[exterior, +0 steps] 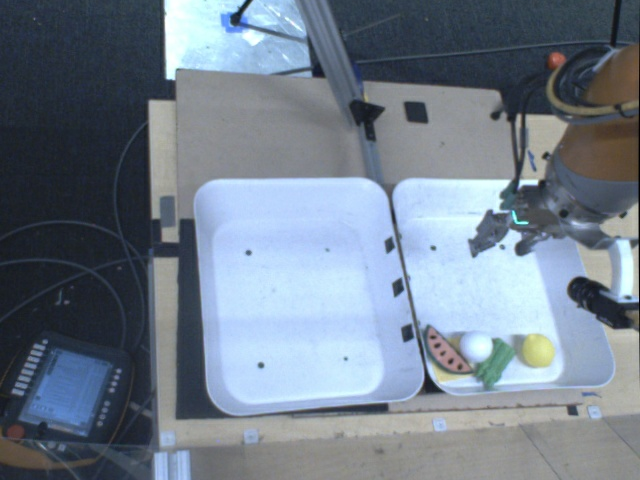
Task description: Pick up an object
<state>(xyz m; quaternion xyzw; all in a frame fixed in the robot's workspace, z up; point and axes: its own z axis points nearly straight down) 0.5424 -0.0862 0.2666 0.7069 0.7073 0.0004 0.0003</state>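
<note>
Nearest to me, along the front wall of the right bin [600,373], sits a small huddle of toy food: a watermelon slice [441,349] at the left, a white ball [476,347] touching it, a green piece [494,363] (some leafy or pod-like vegetable, I can't tell which) leaning just beside the ball, and a yellow lemon [538,350] a little apart to the right. Under the watermelon I can make out a bit of yellow, too hidden to name. Any of these could be the object to pick, and all of them lie on the bin floor, untouched.

From my screen the gripper [505,236] hangs over the back half of the same bin, well apart from the food cluster. Its two dark fingers are spread, one [487,235] toward the bin divider and the other [525,244] toward the arm, with nothing between them. A small teal light shows just above them. Behind it the arm [595,158] comes in from the right, orange band above grey wrist.

On my left, the left bin [215,268] shows a white floor with a few dark dots. A pendant with a lit screen [65,383] lies on the dark floor at the far left, cables looping around it.
</note>
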